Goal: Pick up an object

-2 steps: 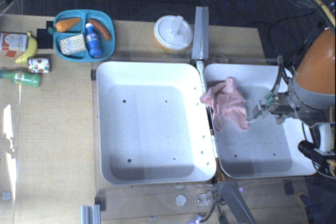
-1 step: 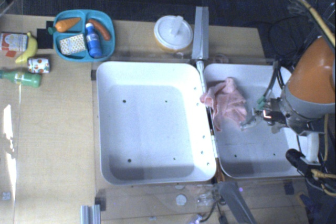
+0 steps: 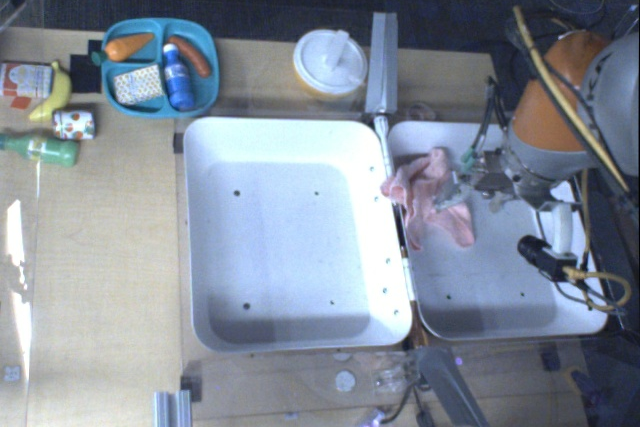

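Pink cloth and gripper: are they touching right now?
Touching. In the camera view the gripper meets the right edge of the pink cloth in the right bin, with no white bin floor between them. Whether the cloth is actually pinched can't be told.

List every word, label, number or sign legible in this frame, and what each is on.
None can be read.
Red-and-white box: print too blurred.
Small can: label pattern, no readable text.
Blue bottle in the teal tray: white label, too small.
Green bottle: nothing legible.

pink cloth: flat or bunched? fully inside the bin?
Bunched. The pink cloth lies crumpled in folds in the right bin, its left edge draped on the rim toward the left bin.
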`<state>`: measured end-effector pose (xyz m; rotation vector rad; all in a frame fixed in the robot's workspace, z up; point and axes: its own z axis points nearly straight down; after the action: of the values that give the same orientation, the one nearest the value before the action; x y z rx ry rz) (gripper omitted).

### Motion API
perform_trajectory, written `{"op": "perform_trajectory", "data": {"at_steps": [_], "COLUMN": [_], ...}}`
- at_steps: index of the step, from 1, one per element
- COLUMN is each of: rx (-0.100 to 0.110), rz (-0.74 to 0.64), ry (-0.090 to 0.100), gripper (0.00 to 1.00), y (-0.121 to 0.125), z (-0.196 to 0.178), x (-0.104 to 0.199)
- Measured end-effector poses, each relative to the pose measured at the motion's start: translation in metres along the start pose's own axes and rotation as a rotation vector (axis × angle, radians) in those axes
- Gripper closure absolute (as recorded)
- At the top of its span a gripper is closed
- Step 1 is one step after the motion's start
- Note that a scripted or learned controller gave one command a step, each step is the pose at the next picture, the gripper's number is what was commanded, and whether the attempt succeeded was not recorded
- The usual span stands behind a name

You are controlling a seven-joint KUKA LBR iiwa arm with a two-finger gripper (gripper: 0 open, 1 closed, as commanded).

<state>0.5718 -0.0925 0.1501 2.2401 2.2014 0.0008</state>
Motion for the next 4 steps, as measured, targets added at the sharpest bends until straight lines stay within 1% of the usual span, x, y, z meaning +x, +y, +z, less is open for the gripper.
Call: {"op": "perform_trajectory", "data": {"at_steps": [1,2,3,4], "rx": [-0.002,-0.004,-0.006,-0.003], "rz": [0.111,0.08,0.078,-0.284], "ry": [0.0,0.001,0.001,-0.001], "gripper": [0.0,0.0,1.0,1.0], "y": [-0.004,-0.002,-0.001,0.062], "z": [-0.035,0.055,0.045,-0.03], "x": [0.013,-0.008,-0.006,-0.032]}}
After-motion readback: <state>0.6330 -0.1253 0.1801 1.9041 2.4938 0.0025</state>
